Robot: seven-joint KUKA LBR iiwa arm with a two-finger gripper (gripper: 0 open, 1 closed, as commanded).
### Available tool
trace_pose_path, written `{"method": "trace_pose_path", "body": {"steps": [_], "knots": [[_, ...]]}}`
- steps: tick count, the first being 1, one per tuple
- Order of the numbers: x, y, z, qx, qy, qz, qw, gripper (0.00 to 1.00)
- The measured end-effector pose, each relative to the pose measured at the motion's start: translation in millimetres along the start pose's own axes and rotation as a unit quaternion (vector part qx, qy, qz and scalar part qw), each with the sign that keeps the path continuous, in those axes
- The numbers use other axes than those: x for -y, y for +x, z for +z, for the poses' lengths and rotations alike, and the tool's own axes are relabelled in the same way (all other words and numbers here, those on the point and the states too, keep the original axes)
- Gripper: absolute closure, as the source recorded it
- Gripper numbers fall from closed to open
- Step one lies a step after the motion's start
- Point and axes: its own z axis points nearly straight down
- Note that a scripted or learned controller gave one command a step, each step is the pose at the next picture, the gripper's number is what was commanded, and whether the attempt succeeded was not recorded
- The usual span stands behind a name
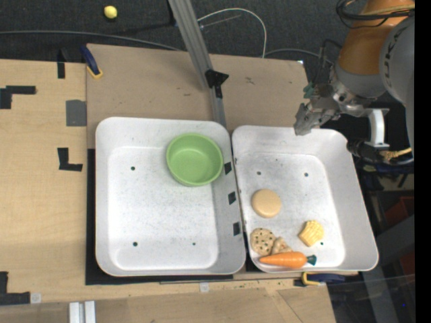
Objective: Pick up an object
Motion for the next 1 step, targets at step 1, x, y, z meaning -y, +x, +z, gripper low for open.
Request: {"method": "trace_pose_path", "body": {"steps": [1], "knots": [[5.8,63.0,0.8,0.0,0.001,-0.002,1.0,1.0]]}}
